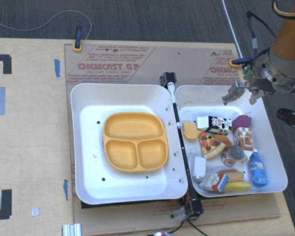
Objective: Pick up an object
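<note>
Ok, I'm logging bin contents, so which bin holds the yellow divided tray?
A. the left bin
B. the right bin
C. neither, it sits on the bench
A: the yellow divided tray lies alone in the left bin, while the toy food is piled in the right bin.
</note>
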